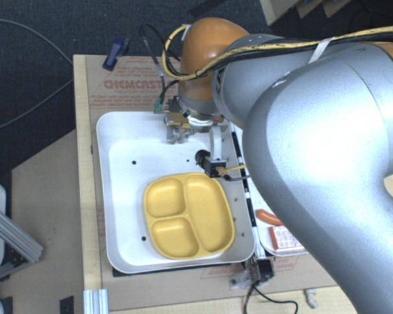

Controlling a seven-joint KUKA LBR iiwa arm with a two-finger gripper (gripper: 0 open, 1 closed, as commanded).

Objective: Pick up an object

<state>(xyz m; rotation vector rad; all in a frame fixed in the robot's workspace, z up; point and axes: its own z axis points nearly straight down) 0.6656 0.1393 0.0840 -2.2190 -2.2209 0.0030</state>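
The yellow three-compartment plastic plate [188, 214] lies flat in the left white bin [108, 175], toward its near end. The gripper [179, 131] hovers by the far wall; whether it is spread cannot be told. Catching the plate's raised rim looks wiser than its flat middle.
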